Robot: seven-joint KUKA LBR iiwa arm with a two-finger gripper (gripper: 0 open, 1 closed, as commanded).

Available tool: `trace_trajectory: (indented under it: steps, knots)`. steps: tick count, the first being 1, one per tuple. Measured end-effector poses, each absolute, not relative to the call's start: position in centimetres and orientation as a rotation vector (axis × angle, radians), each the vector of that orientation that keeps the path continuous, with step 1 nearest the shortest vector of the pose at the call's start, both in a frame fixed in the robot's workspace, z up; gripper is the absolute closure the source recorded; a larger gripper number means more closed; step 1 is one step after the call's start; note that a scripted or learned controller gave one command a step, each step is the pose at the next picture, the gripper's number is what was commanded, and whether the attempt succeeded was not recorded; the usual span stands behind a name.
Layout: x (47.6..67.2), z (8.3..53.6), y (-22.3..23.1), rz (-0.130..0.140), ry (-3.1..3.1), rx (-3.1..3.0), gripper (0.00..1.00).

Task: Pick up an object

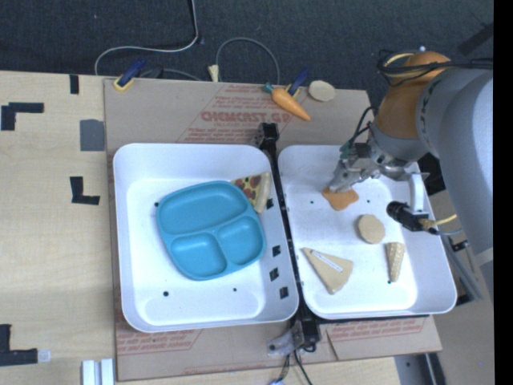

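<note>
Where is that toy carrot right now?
The toy carrot lies outside both bins on the cardboard, just beyond the top edge of the right bin, left of a small beige piece.

Wooden bench (48, 239) under cardboard sheet (232, 115) bearing two white bins (132, 215), carrot (288, 103).

My one camera hangs fixed above the bench, looking down slantwise on both white bins (128, 215); my arm (449, 119) enters frame right.
</note>
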State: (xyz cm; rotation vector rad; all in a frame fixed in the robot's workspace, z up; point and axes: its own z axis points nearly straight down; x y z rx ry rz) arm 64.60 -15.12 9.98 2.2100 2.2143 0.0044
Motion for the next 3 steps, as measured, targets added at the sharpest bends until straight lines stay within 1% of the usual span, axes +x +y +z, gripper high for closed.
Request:
trace_trajectory:
  steps: [1,2,3]
  knots:
    - [61.4,9.0,-16.4,0.016,2.213,2.212,1.0]
    - [57.7,13.1,-13.8,0.0,2.225,2.221,1.0]
    - [57.7,12.9,-13.9,-0.001,2.224,2.221,0.0]
